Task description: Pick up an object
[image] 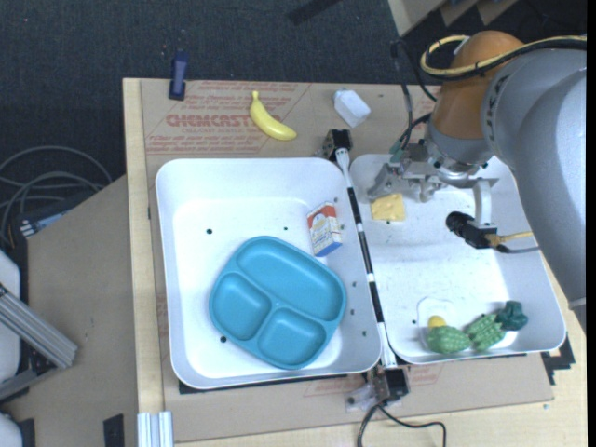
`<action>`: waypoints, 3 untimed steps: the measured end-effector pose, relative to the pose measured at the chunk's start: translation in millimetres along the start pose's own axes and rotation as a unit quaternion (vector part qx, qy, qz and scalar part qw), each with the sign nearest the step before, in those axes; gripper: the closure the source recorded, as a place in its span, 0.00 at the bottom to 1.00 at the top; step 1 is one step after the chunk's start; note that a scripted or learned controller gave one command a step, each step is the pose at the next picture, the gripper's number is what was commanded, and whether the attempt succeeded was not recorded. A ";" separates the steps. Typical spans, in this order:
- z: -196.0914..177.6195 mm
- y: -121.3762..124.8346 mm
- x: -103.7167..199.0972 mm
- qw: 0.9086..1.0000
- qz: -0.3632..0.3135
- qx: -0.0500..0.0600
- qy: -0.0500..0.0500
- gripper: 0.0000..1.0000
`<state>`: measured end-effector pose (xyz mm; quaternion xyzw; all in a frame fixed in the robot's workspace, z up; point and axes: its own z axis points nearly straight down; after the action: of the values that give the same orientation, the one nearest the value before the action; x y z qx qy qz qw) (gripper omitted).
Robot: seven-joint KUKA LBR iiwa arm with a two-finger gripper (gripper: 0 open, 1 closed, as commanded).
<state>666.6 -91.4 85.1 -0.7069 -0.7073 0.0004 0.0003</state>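
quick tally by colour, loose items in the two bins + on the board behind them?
Blue: 2, the divided plate and the small blue item
Yellow: 2, the banana and the yellow block
Green: 1, the green toy
White: 2, the small carton and the white block
Total: 7

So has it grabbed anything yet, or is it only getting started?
Nothing looks picked up yet. The grey arm's end effector is low over the far end of the right white bin, just above a pale yellow block that lies on the bin floor. Whether it is gripped is unclear. Closing on it and lifting remain. The green and yellow soft toy lies untouched at the near end.
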 end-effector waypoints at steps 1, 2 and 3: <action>0.1 0.0 0.1 1.000 0.000 0.000 0.000 0.00; 0.1 -0.1 -0.2 1.000 0.000 0.000 0.000 0.00; -12.0 1.7 -0.1 1.000 -0.001 -0.003 -0.001 1.00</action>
<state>668.3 -91.5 97.1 -0.7064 -0.7078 -0.0011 -0.0023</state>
